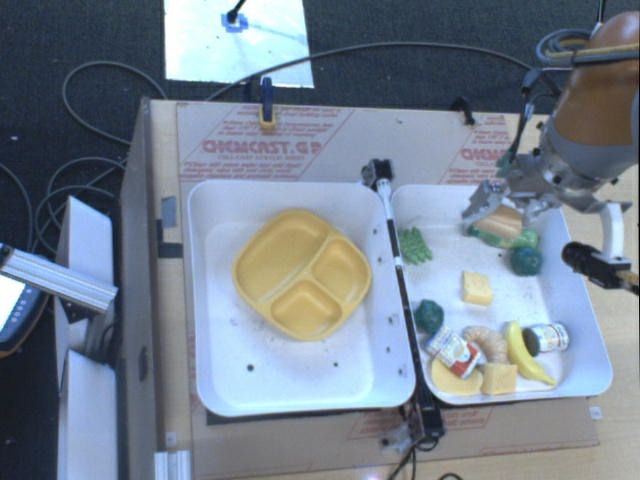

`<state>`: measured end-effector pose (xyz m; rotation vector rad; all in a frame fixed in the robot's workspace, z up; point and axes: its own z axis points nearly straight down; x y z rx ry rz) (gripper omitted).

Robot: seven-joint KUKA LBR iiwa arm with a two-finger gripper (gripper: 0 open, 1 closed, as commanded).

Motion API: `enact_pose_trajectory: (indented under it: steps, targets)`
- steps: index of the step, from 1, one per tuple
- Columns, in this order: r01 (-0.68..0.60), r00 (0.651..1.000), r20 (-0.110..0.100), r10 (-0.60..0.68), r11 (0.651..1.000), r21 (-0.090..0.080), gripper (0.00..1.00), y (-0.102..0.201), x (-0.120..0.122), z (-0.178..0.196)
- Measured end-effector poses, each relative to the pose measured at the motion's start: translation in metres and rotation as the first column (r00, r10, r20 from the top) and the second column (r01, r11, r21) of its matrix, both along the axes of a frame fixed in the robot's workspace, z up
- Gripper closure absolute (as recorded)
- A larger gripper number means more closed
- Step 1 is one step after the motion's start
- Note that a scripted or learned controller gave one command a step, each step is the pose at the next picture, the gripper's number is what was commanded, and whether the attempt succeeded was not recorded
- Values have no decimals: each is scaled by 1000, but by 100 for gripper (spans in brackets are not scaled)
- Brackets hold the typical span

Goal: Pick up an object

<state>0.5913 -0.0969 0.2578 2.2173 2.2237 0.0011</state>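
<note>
My gripper (508,206) hangs over the far part of the right bin (575,298), open, its fingers spread to either side of a tan and green sandwich-like toy (498,228). That toy lies on the bin floor just under the fingertips, and I cannot tell whether they touch it. A teal ball (525,260) rests right beside the toy. A yellow cheese block (477,288) lies nearer the middle of the bin. A leafy green piece (414,245) sits by the divider.
Crowded at the right bin's front are a dark green piece (428,315), a red and white packet (455,352), a banana (524,353), a small can (546,338) and a yellow cube (498,377). The left bin (225,368) holds a yellow compartment plate (303,273).
</note>
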Motion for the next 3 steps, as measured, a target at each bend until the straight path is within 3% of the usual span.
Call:
enact_pose_trajectory:
  steps: [1, 2, 3]
  targets:
    - [1, 1000, -1, -1, 1000, 0, 0, -18, -11, -37]
    - [1, 1000, 0, -1, 1000, 0, 0, -41, -31, -173]
    - [1, 1000, 2, -1, 1000, 0, 100, -41, -30, -163]
